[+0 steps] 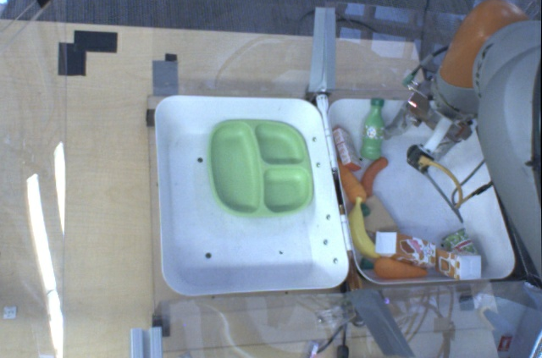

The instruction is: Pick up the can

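The can [343,146] is slim, red and white, and lies on its side along the left wall of the right bin [495,217]. Just right of it a green bottle [372,130] stands upright. My gripper [406,121] hangs over the far right part of that bin, right of the bottle and well apart from the can. The grey arm with its orange band [474,43] comes in from the upper right. Nothing shows between the gripper and the can except the bottle.
The right bin also holds a red sausage [374,171], a banana [362,231], two carrots [398,268], a white cube [386,243] and small cartons [420,250]. A green divided plate [259,167] lies in the left bin [182,263]. A yellow cable [445,176] trails below the wrist.
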### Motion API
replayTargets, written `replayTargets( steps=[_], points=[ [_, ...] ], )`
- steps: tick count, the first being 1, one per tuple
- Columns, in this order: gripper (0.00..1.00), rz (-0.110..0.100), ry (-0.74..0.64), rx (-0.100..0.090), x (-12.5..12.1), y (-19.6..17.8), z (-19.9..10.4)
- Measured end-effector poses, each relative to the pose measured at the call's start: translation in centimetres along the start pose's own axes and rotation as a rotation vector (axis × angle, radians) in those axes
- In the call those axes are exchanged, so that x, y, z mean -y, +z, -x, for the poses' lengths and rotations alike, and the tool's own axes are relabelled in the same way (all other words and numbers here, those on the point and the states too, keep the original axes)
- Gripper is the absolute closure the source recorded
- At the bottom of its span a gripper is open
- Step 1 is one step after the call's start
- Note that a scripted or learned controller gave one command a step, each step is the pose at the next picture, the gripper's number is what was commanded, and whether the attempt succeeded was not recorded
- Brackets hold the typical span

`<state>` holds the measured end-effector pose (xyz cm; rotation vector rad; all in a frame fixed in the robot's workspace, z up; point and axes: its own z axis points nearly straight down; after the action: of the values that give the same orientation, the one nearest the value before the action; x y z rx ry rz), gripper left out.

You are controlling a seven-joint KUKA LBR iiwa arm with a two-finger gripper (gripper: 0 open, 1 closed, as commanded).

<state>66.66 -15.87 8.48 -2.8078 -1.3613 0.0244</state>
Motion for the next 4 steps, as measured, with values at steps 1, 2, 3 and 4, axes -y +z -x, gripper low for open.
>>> replayTargets(
  steps=[1,2,3,4],
  points=[
    [0.00,0.028,0.203,-0.010,3.9,0.0,7.8],
    [0.00,0.028,0.285,-0.011,-0.1,0.0,4.7],
    [1.00,0.029,0.275,-0.010,-0.1,-1.0,4.5],
    [0.00,0.029,0.273,-0.010,-0.1,-0.9,4.4]
  ],
)
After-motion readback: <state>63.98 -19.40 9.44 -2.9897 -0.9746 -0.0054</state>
